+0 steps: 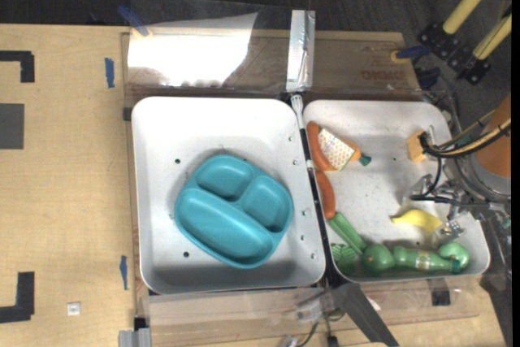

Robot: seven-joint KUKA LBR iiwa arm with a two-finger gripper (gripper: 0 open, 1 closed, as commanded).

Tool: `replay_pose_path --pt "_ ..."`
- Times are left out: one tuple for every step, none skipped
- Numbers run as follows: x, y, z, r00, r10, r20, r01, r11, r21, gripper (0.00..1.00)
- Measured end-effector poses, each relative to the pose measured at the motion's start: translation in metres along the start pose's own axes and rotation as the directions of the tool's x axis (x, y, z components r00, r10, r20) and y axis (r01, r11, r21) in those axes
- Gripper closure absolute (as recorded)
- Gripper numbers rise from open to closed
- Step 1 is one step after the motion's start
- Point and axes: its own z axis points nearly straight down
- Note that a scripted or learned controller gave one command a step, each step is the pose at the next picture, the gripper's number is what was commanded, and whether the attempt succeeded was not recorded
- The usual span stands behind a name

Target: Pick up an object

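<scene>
Wooden bench [65,175] with two white bins; the claw [443,211] sits low at the right bin's [382,118] far right, can't tell its grip state, with a yellow banana-like piece [414,218] just left of it and green toys [402,258] along the rim below. Best bet: centre over the yellow piece, drop straight, avoid the bin wall. Well left, the other bin [154,126] holds a teal divided plate [234,210]; an orange carrot-like toy [323,179] lies by the divider.

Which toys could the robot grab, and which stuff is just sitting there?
Could be picked:
yellow toy, next to the gripper
green toy
orange stick

Just sitting there:
blue divided plate
white bins
</scene>
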Motion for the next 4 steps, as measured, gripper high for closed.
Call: replay_pose_path --pt "-0.004 0.001 -0.012 1.0 -0.002 0.007 0.002 1.0 0.002 1.0" --pt "-0.075 0.028 0.002 0.999 -0.041 -0.007 0.041 0.999 -0.006 1.0" --pt "-0.151 0.088 -0.135 1.0 -0.026 -0.002 0.026 1.0 -0.006 1.0" --pt "-0.189 0.114 -0.177 0.999 0.043 -0.007 -0.043 0.999 -0.008 1.0"
